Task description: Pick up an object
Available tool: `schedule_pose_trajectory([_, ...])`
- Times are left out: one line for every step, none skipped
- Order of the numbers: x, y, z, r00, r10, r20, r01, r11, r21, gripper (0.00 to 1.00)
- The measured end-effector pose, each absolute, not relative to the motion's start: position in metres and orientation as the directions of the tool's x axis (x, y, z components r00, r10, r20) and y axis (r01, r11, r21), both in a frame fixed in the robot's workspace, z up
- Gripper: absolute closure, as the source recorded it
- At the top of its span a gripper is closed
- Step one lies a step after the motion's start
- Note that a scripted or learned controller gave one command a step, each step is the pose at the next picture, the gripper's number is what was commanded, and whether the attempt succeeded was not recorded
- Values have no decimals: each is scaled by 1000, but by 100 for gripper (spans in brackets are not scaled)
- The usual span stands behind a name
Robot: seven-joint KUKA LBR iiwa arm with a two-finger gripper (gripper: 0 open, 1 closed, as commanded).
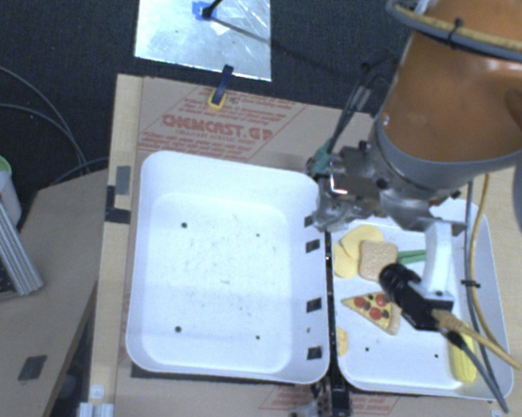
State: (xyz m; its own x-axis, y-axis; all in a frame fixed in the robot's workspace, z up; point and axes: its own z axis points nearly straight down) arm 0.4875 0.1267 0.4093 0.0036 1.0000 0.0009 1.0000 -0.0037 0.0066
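Camera view looks down on both bins, and the things to pick all lie in the right bin (pixel 390 384): a pizza slice (pixel 376 310), a square cracker (pixel 377 259), a pale yellow slice (pixel 359 239) touching the cracker, a green piece (pixel 411 256), and a corn cob (pixel 462 362) near the right wall. They look like small toy food, so I judge them light and stiff, not fragile, but with a smooth skin that can slip. The pizza slice and the cracker lie flat on the bin floor, which leaves little height to pinch. The best hold is probably across the narrow width, edge to edge, low to the floor. The corn cob is rounder and may roll.

The gripper (pixel 335 201) sits over the upper end of the wall between the two bins, partly under the big orange wrist. Whether it is spread or closed I cannot tell, because the view there is too cluttered. The pale yellow slice and the cracker are the nearest, just beside the gripper, lower and to the right in the view. The pizza slice lies further down, and the corn cob is well apart.
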Motion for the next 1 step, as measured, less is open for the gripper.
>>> schedule_pose_trajectory([488,130,418,-7,1000,1,1000,7,7,100])
